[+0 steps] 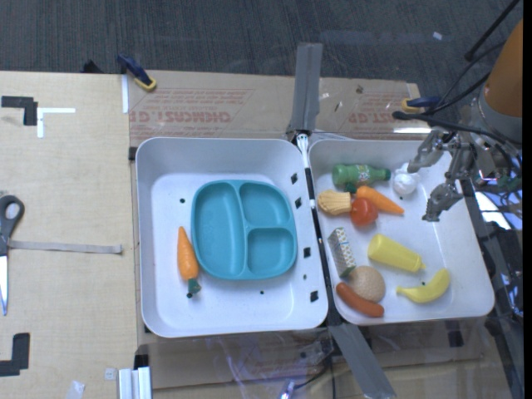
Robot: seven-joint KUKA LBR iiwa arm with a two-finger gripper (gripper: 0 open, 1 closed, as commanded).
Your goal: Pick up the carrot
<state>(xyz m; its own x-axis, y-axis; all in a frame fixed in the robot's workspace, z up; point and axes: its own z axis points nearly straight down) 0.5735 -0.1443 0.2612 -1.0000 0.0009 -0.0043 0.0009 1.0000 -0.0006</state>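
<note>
Left of jaws (pixel 434 177), carrot (pixel 380 199)

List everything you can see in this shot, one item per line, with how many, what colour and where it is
Bins: two, white, side by side on the bench.
Divided plate: one, teal, middle of left bin.
Carrots: two, orange; one in left bin beside the plate, one in right bin.
Bottle: one, green, right bin, far side.
Corn: one, yellow, right bin.
Tomato: one, red, beside the corn.
Yellow block: one, right bin centre.
Banana: one, yellow, right bin, near side.
Sausage: one, red-brown, near edge.
Scissors: one, left on bench.
Gripper: one, grey, over right bin.
</note>
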